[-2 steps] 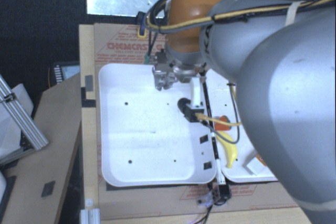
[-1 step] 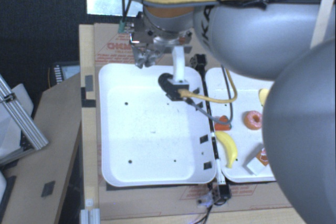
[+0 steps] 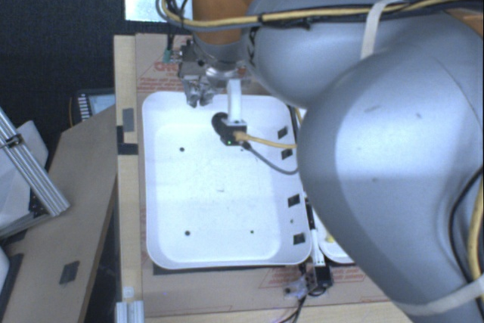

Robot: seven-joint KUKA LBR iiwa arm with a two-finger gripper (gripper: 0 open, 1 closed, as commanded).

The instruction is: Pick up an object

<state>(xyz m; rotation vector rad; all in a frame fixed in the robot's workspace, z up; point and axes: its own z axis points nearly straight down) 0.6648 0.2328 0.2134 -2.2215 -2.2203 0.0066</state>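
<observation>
Bench: dark backdrop, cardboard-lined top | left white bin [image 3: 219, 253] in full view, floor bare apart from a few dark specks | arm [image 3: 363, 87] covers right bin | gripper [image 3: 198, 96] hovers over left bin's far edge | jaw state: cannot tell | object to pick: none discernible.

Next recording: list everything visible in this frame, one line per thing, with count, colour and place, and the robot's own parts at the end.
bin: one in full view, white, shallow, centre of the bench.
second bin: one, white, a sliver at right behind the arm.
bench: one, tan, under the bins.
aluminium rail: one, silver, far left.
yellow cable: one, strapped along the arm.
arm: one, grey with an orange band, reaching in from the right.
gripper: one, dark metal, over the bin's far edge; state of the jaws unclear.
</observation>
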